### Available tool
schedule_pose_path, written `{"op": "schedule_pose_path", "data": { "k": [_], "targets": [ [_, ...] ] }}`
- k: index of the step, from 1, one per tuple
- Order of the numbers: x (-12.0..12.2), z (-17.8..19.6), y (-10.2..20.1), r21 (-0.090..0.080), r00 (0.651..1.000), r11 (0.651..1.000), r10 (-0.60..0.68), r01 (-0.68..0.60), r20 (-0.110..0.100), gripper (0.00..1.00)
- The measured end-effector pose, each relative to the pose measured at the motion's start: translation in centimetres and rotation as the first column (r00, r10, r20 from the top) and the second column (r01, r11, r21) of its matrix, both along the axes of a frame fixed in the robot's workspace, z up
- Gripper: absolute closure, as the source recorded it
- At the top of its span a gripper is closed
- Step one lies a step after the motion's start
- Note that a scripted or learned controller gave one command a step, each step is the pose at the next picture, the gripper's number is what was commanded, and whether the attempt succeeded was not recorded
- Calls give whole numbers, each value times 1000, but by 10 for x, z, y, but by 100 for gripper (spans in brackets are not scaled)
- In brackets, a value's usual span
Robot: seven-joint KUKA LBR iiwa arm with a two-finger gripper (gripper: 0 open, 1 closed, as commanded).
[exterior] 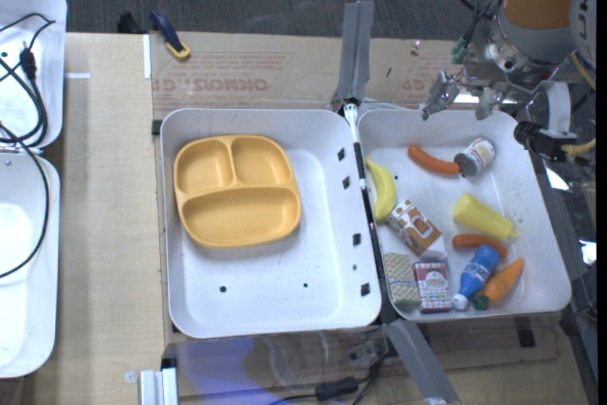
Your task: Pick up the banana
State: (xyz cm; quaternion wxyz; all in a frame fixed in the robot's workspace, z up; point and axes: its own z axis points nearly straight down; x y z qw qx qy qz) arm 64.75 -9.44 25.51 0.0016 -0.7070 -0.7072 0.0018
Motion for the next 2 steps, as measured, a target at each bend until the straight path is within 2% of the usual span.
{"op": "schedule_pose_path", "data": {
  "k": [1,2],
  "targets": [
    [-65,-150,0,0,1000,1000,9,-9,-1,0],
    [-14,-164,-1,0,965,965,263,-263,2,0]
  ]
}}
